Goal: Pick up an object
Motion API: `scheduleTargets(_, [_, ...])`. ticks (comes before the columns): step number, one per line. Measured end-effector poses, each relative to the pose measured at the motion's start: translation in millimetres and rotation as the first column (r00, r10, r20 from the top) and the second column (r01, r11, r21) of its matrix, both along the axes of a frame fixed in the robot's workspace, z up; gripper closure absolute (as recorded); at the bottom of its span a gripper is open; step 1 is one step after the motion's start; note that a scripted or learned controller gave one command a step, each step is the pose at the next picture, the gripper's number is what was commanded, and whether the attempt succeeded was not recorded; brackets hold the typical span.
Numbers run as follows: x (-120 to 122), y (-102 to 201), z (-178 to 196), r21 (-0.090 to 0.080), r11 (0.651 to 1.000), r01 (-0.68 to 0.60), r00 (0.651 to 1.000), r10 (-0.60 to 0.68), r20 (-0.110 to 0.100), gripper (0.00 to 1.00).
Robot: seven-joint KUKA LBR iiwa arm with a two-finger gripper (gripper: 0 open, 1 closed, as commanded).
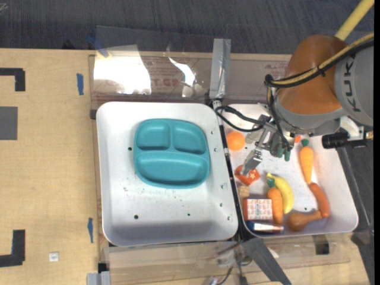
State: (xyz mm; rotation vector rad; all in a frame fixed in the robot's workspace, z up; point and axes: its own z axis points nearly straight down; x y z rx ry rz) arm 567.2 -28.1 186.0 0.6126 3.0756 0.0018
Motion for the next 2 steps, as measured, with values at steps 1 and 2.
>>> scheduleTargets(1, [-60.6, -57.5, 11.2, -0.001, 0.990, 0.141, 0.990, -0.141, -0.002, 0.00])
scheduleTargets(2, [-82.4, -80.4, -88.4, -0.002, 0.999, 0.050, 0.999, -0.050, 0.006, 0.00])
